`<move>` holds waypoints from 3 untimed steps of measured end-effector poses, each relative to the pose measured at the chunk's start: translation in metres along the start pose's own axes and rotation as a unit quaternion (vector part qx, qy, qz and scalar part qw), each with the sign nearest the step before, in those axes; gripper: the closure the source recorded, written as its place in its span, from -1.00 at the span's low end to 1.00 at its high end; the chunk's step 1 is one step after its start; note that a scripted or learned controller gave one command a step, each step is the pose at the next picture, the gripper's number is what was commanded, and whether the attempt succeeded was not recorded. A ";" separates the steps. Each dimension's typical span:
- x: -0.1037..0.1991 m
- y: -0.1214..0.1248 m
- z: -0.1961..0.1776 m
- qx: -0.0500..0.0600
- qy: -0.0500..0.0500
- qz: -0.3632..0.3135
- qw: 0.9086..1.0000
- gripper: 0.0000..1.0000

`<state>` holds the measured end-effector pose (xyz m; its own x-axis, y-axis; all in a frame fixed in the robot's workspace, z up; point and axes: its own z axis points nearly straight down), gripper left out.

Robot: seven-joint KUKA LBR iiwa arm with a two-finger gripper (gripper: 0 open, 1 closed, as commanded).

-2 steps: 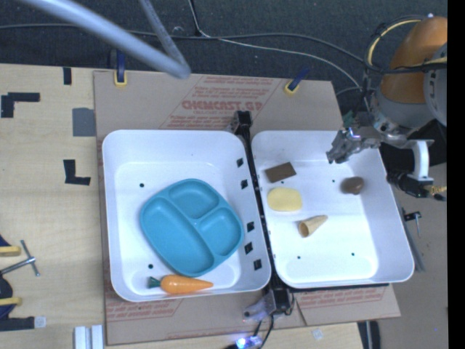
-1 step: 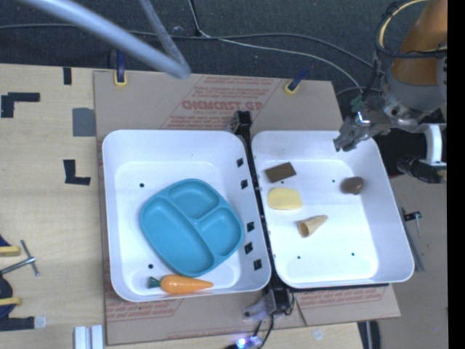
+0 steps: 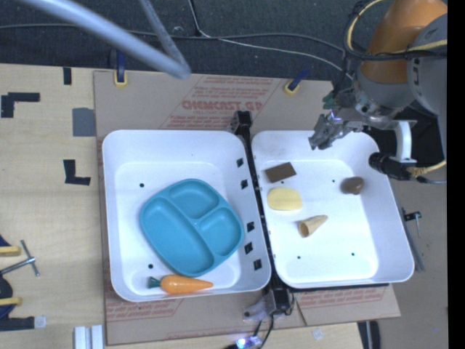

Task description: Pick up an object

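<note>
The arm (image 3: pixel 403 42) enters from the right, its orange band sitting above a grey wrist, and angles down and to the left toward the upper edge of the right bin (image 3: pixel 385 264). The pincer (image 3: pixel 325 137) hangs over that bin's upper left area, near the rear wall, apart from every object below it. Whether the pincer is released or clenched cannot be told; nothing is visibly grasped.

Both bins are shallow, white and smooth, with rounded corners, and stand side by side on a brown cardboard sheet (image 3: pixel 218 100) laid on the bench (image 3: pixel 43 195).

Right bin contents:
- a flat dark brown rectangular block (image 3: pixel 280 171), near the left wall;
- a pale yellow rounded block (image 3: pixel 284 199), just below the brown one;
- a tan cone-shaped piece (image 3: pixel 312 225), lying on its side toward the centre;
- a small dark brown rounded object (image 3: pixel 352 185), near the right wall, well apart from the others.

Left bin (image 3: pixel 120 158) contents:
- a glossy blue plate (image 3: pixel 190 226) with three compartments, set at a slant;
- an orange carrot (image 3: pixel 183 284) with a green stem end, lying along the front wall just beside the plate's lower edge.
</note>
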<state>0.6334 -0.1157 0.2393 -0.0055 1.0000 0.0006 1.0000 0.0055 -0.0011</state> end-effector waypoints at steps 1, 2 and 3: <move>0.051 -0.004 0.014 0.001 0.000 0.000 1.000 1.00; 0.104 -0.004 0.025 0.001 0.000 0.000 1.000 1.00; 0.163 0.004 0.024 0.000 0.000 -0.001 1.000 1.00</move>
